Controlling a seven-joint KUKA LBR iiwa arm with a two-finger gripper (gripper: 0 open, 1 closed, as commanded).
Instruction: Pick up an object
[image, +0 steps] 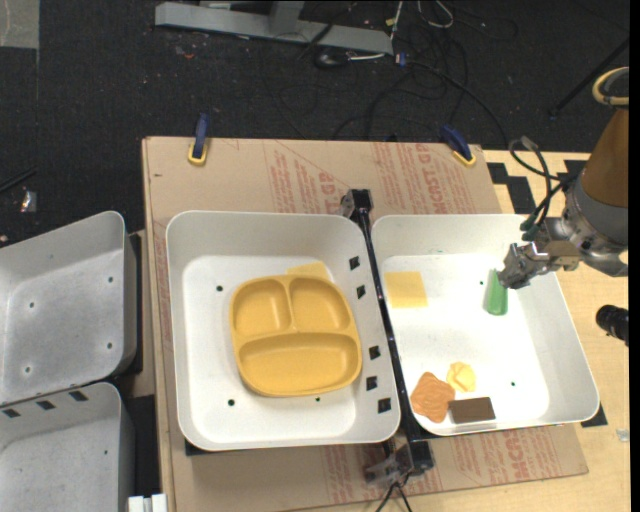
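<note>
The arm reaches in from the right, its orange band above the grey wrist, and the gripper (520, 264) sits low over the upper right part of the right bin (560, 340). A small green object (495, 295) stands directly under and just left of the gripper, touching or nearly touching it; whether the gripper is spread, closed, or clamped on the green object cannot be told from this angle, since the tips blur into the dark metal of the wrist. Elsewhere in the right bin, a pale yellow square block (406, 289) lies near the upper left corner, well apart from the green object. Near the lower edge of that bin sit three things close together: an orange lump (432, 397), a small yellow piece (461, 376) just above and right of it, and a dark brown block (471, 409) touching the bin's lower wall. The left bin (200, 300) holds a yellow divided plate (296, 335) with three compartments, lying flat, with a pale yellow flat piece (312, 270) peeking out from beneath its upper edge. Both bins rest on a cardboard sheet (270, 175) on the counter, held by two clamps (199, 140) at the far edge.
</note>
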